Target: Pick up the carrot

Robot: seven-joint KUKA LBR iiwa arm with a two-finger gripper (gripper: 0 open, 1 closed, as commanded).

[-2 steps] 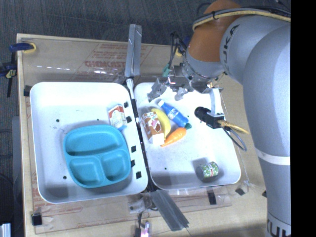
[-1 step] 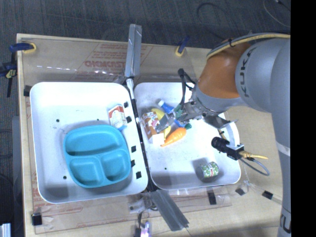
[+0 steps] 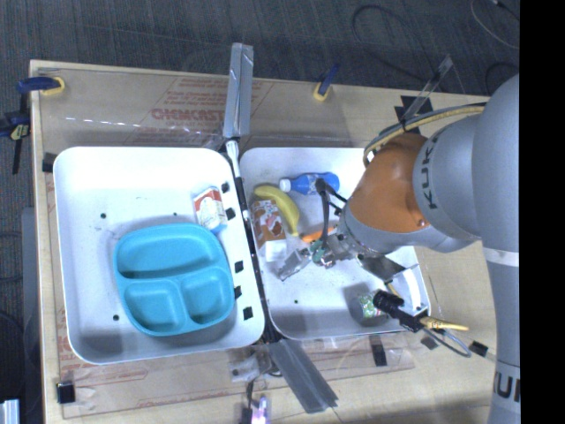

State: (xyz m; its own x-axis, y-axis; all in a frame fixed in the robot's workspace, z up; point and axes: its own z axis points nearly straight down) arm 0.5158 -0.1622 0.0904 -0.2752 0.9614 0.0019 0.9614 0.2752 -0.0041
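One carrot (image 3: 309, 235), mostly hidden by arm (image 3: 397, 197), beside banana (image 3: 278, 206), maybe touching.

Arm (image 3: 415, 193) over carrot (image 3: 311, 235)

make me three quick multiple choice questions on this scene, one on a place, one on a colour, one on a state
1. Which bin holds the tray?
A. left bin
B. right bin
C. neither, it lies on the bench

2. What colour is the tray?
A. red
B. blue
C. green

3. How does the banana lie?
A. inside the right bin
B. on the tray
C. on the floor

Answers:
1. A, the tray lies flat in the left bin.
2. B, it is light blue against the white bin.
3. A, it lies near the right bin's upper left, beside a bottle, with the arm reaching in over that bin.
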